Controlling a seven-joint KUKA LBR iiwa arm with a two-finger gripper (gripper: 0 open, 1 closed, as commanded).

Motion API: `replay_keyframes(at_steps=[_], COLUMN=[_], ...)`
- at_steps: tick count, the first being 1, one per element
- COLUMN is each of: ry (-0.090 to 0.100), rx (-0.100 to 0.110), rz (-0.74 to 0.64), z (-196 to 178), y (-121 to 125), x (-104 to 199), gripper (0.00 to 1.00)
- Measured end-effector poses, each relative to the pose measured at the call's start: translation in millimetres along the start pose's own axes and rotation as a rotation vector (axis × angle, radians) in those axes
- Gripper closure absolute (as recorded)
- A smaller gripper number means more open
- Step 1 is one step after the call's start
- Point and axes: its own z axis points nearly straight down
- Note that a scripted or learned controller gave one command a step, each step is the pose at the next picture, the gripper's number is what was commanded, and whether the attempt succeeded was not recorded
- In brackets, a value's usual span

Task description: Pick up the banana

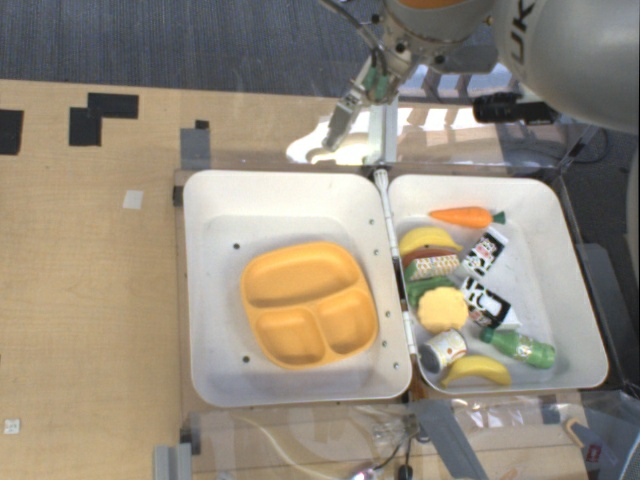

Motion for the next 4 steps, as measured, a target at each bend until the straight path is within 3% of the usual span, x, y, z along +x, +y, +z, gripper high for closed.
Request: replay_keyframes(at_steps=[1,2,3,4], ry=[0.002,-0.003,0.000,0.002], rx=[0.001,-0.005,-0.002,-0.001], rz=[0.204,0.199,-0.168,-0.472], z=[76,63,34,90], y=[34,36,63,79], x=[33,33,62,72], gripper=[0.00,1.00,1.00,1.00])
